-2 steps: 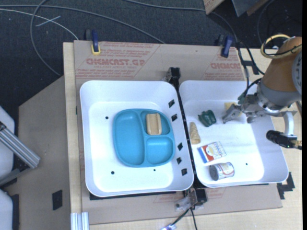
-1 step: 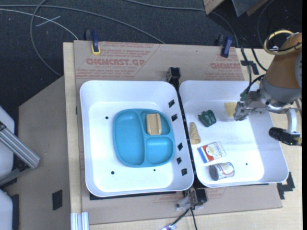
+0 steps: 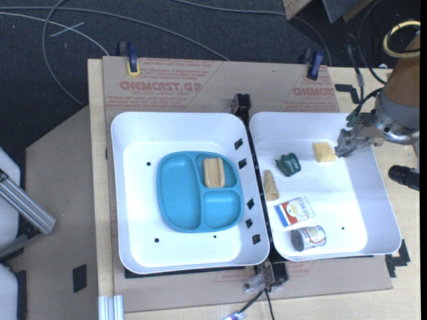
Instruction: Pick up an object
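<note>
Tool [image 3: 345, 145] sits low over the upper-right part of the right shallow white plastic bin [image 3: 373, 212], arm coming in from the right w/ grey wrist above it. Tool state: can't tell, too small and blurred at the tip.

Closest obj = small pale-yellow spongy block [image 3: 324, 152], just beside the tool on its left, touching or nearly so; can't tell which. Nothing visibly gripped. Block looks roughly square, no clear long axis, so approach angle prob doesn't matter much; the key relation is just the short sideways offset, block lies left of the tool, toward bin centre.

Other objs in same bin, farther off:
- dark green crumpled lump [image 3: 288, 164], left of the block
- tan cork-like cylinder [image 3: 270, 184], near the bin's left wall, long axis running up-down in view
- flat red/white/blue card packet [image 3: 295, 211], mid-bin
- small silver can lying on its side [image 3: 308, 237], near the front edge

Left white bin [image 3: 127, 199] holds a blue divided plastic tray [image 3: 180, 192] w/ a tan wooden block [image 3: 213, 173] in its upper-right compartment; well apart from the tool, unlikely target.

Judgement: pick not yet done; next move needs a small shift left then a descent onto the yellow block.
</note>
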Available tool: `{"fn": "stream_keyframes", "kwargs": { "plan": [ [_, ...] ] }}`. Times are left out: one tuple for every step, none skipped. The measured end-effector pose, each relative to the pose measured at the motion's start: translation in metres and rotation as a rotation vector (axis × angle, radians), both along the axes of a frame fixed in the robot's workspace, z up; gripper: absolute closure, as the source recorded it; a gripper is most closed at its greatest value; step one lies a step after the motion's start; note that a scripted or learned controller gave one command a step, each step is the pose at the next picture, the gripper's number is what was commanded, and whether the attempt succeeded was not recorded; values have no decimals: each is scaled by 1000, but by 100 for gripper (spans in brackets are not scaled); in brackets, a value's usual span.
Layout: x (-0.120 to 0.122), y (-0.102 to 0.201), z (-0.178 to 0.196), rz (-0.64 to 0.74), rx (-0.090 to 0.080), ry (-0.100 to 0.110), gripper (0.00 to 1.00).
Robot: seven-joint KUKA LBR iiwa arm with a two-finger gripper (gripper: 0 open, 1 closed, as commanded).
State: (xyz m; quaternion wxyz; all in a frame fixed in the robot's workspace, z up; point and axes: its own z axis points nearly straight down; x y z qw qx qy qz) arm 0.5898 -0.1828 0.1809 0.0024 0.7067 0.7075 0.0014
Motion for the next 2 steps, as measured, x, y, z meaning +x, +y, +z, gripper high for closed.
{"fn": "stream_keyframes", "kwargs": {
  "plan": [
    [2, 0, 55, 0, -1, -2, 100],
    [13, 64, 54, 6, 4, 4, 100]
  ]
}}
